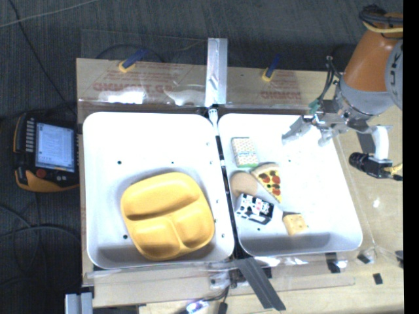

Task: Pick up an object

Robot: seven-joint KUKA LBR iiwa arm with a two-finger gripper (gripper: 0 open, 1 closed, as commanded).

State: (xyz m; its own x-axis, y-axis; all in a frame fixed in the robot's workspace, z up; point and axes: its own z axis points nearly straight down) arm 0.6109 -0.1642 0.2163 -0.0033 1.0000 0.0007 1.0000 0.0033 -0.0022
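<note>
The gripper [306, 124] hung open and empty at upper right, with the pizza slice [269, 178] sitting lower left.

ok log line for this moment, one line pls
stage: pre-grasp | gripper: over right bin far corner, nothing held | right bin: pizza slice toy, small items | left bin: yellow tray

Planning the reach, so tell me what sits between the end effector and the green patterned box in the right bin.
In the camera view, only bare white bin floor separates the end effector from the green patterned box.
</note>
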